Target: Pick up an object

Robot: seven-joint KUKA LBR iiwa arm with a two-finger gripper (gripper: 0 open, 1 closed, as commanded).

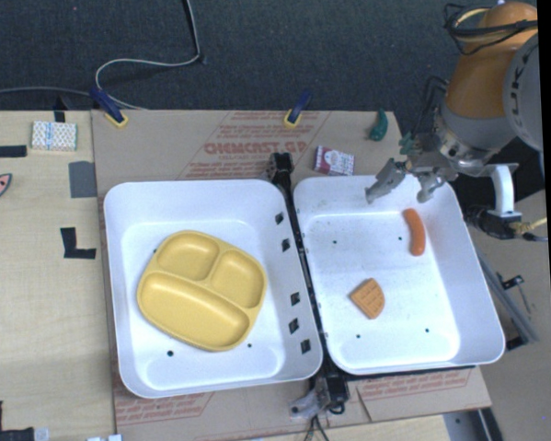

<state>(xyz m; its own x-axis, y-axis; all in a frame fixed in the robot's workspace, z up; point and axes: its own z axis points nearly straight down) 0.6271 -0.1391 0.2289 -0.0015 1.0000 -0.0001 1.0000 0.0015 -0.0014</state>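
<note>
An orange sausage-shaped piece (414, 231) lies near the right bin's (457, 344) far right side. A tan wedge like a biscuit (368, 299) rests in the middle of that bin. My gripper (404, 186) hangs over the bin's far right corner, above and just beyond the sausage piece. Its two fingers (380, 184) are spread apart with nothing between them. A yellow divided plate (202, 289) sits in the left bin (145, 360).
A small red-and-white packet (333, 160) lies on the cardboard behind the right bin. Yellow and blue clamps (296, 111) and a green one (379, 124) hold the cardboard's far edge. A black hinge strip (296, 260) runs between the bins.
</note>
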